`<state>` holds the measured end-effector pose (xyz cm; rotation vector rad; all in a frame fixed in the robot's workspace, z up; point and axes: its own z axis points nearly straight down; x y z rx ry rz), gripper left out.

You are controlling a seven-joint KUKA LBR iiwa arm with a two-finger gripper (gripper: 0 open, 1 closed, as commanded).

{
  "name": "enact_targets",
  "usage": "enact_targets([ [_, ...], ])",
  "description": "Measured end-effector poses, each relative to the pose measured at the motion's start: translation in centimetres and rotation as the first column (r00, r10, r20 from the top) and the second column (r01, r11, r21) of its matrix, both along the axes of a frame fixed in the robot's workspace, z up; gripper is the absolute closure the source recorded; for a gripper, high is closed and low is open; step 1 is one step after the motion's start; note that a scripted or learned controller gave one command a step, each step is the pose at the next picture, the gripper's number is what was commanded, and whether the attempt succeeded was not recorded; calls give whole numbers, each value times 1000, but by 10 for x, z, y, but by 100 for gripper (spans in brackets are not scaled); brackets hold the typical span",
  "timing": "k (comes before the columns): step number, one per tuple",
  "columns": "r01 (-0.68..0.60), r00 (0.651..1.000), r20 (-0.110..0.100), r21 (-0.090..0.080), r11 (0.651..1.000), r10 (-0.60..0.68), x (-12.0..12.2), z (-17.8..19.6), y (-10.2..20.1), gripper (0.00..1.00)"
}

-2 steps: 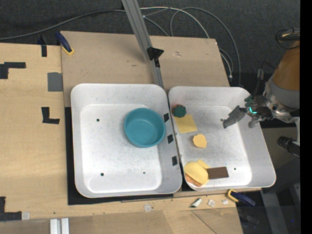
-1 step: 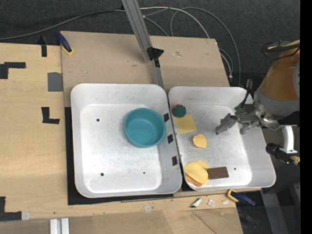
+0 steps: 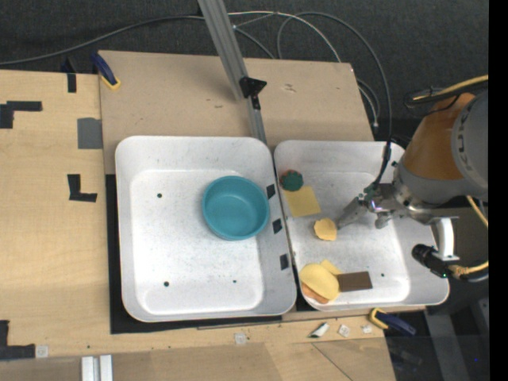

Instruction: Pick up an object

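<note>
Even bright overhead light, soft shadows, mild glare on white bins point(image 3: 143, 213), pic slightly grainy.

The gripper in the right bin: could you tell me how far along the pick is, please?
Done: the gripper has reached into the right bin, its tip beside the small yellow piece. In hand: nothing shows between its fingers. Left: the grasp and lift. The yellow square, dark green ball, brown block and yellow-and-orange object lie on the bin floor; the teal bowl sits in the left bin.
</note>
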<state>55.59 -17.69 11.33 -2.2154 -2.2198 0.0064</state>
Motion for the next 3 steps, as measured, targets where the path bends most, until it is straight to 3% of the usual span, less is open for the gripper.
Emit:
enact_targets([
  [1, 0, 1000, 7, -3, 1000, 0, 0, -24, 0, 0],
  [2, -1, 1000, 6, -2, 1000, 1, 1, -13, 1, 100],
  [3, 1, 1000, 11, -3, 1000, -1, 10, 44, -2, 100],
])
